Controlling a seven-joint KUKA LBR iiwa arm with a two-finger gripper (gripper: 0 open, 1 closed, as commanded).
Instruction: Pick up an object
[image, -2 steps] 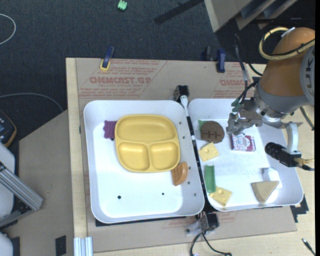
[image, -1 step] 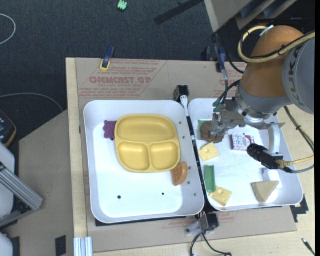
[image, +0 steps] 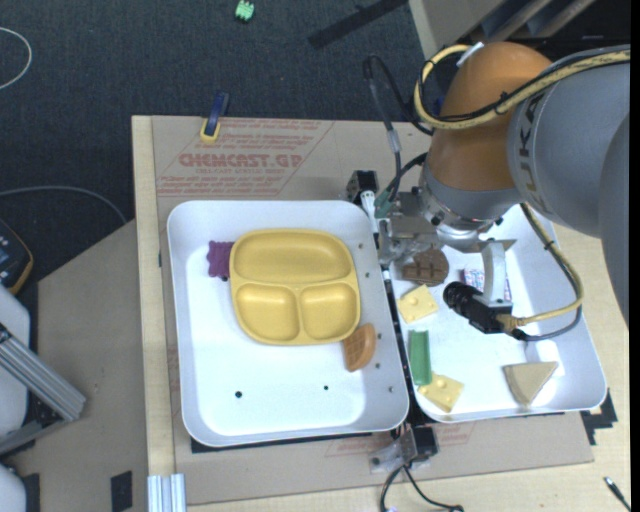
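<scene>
- Left bin (image: 190, 330): a purple piece (image: 219, 258) lies touching the left edge of the yellow tray (image: 295, 285). The tray's rim blocks one side of the piece, so a descent here is likely to strike the rim.
- The tray is wide and shallow. A two-finger grasp across it probably fails; only a rim grasp is plausible, and the tray may then tilt and slip.
- A brown roll (image: 359, 347) leans on the tray's lower right corner, near the wall between the bins. A descent here risks contact with the tray or the wall.
- Gripper (image: 405, 243): it hangs over the upper left corner of the right bin (image: 480, 370), close to the dividing wall. Whether it is released or clenched cannot be told, and nothing is visibly held.
- Likely target: the brown disc (image: 424, 267), just beside the gripper on the bin floor. It looks flat, so a closing grasp may skid over it or push it against the wall.
- A cheese cube (image: 417, 303) lies just below the disc. A late or offset close may catch both or knock the cube aside.
- The green block (image: 419, 357) and the yellow wedge (image: 443, 392) lie near the front, touching or nearly so. Picking one may drag the other.
- The packet (image: 497, 275) sits close under the wrist cabling. Snagging is possible.
- The tan wedge (image: 530, 380) has sloped faces, so it may squeeze out of a grasp.
</scene>
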